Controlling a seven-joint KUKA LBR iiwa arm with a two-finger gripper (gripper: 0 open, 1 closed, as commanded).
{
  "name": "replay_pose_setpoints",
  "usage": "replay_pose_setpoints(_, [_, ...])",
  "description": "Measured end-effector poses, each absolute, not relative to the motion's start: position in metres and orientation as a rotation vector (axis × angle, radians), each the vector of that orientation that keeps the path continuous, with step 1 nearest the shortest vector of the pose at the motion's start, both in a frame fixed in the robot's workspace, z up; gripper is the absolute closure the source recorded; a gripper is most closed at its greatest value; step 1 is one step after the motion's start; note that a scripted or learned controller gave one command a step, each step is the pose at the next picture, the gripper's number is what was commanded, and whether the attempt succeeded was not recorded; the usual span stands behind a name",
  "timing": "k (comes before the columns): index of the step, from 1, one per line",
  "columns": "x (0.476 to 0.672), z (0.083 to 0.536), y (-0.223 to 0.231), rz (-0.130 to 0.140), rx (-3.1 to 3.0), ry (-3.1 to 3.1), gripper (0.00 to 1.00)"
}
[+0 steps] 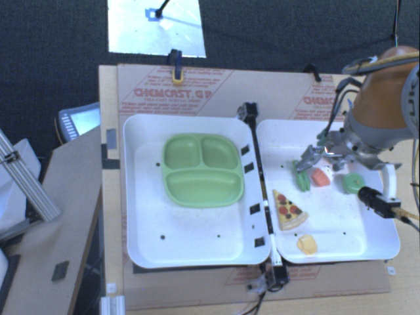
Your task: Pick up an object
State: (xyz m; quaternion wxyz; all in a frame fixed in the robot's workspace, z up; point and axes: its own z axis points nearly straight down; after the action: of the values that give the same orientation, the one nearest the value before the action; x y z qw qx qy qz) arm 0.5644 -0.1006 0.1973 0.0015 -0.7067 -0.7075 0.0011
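1. Toy pizza slice (pixel 289 210) lying flat in the right bin (pixel 341 245), close to the divider shared with the left bin (pixel 141 241); taken as the landmark below.
2. Just beyond the pizza slice, toward the far rim: a green stick-shaped piece (pixel 302 178), and touching it on its right an orange-pink block (pixel 320 177).
3. Farther right of the pizza slice, past the block: a round green piece (pixel 352 183), apart from the block.
4. Near side of the pizza slice, just right of its tip: a small yellow piece (pixel 306 244), alone.
5. Well left of the pizza slice, across the divider: a green divided plate (pixel 202 170) with 3 compartments, in the middle of the left bin.
6. Right of the pizza slice, beyond the round green piece: a black cable end (pixel 375 199) hanging off the arm over the bin floor.
7. Hard to make out: exact shapes of the yellow piece and the stick piece; arm cut off at the right edge.
8. Gripper (pixel 325 161) above and right of the pizza slice, released, jaws spread, nothing between them.
9. Orange-pink block lying just on the near side of the gripper, under the gap, not gripped; stick piece beside the left finger (pixel 308 157).
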Motion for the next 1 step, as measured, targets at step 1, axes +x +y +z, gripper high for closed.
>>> replay_pose_setpoints(1, [0.5553, 0.1494, -0.1035, 0.003, -2.219, -2.22, 0.0])
